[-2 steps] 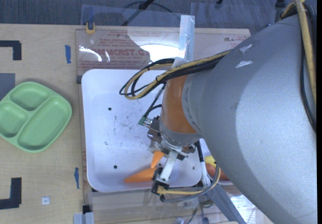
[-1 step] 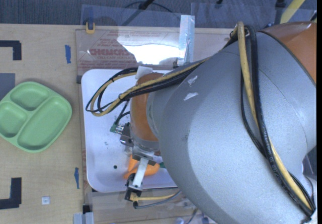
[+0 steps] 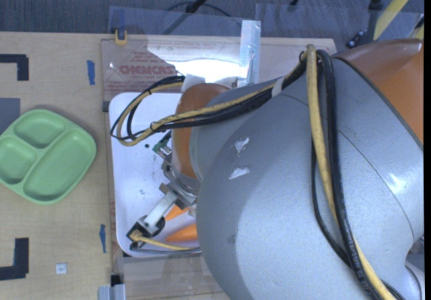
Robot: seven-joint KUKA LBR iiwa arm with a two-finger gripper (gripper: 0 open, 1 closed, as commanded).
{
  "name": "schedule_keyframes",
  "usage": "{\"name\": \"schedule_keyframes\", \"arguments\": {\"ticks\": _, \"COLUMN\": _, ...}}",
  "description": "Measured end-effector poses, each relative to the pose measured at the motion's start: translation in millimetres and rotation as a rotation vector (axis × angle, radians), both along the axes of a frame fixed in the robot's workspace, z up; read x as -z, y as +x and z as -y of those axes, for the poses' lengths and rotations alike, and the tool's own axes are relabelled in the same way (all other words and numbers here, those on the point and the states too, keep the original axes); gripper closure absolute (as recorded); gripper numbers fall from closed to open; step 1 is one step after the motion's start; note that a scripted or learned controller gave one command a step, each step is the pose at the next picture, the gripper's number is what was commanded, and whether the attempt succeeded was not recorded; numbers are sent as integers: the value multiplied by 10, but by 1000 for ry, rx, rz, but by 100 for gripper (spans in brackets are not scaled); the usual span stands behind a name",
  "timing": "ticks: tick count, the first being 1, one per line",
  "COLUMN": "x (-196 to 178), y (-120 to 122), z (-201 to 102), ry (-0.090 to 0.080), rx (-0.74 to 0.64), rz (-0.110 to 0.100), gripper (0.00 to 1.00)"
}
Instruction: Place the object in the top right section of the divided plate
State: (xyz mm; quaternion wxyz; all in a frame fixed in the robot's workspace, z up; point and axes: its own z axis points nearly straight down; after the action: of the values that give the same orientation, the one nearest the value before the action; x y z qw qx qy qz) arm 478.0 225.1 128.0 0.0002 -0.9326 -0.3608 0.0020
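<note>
The green divided plate [image 3: 86, 135] lies on the wooden bench at the left, outside the bin, and all three of its sections are bare. My gripper [image 3: 174, 187] reaches down into the white bin [image 3: 131, 177] under the grey arm, which covers the bin's right side. An orange object [image 3: 182, 232] lies on the bin floor near the front edge, just below the gripper and partly hidden by the arm. I cannot tell whether it sits between the fingers or merely beside them.
A clear plastic wall [image 3: 249, 49] stands behind the bin. Yellow and black cables [image 3: 138, 106] loop over the bin's upper left. Black corner marks [image 3: 17, 66] and blue tape [image 3: 90, 71] sit on the open bench around the plate.
</note>
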Motion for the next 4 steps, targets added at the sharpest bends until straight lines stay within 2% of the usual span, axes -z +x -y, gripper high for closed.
{"name": "schedule_keyframes", "arguments": {"ticks": 1, "x": 391, "y": 12, "z": -4, "ry": 3, "rx": 141, "rz": 2, "gripper": 100}}
{"name": "schedule_keyframes", "arguments": {"ticks": 3, "x": 212, "y": -6, "z": -25, "ry": 2, "rx": 132, "rz": -5, "gripper": 100}}
{"name": "schedule_keyframes", "arguments": {"ticks": 4, "x": -66, "y": 5, "z": 204, "ry": 1, "rx": 262, "rz": 2, "gripper": 100}}
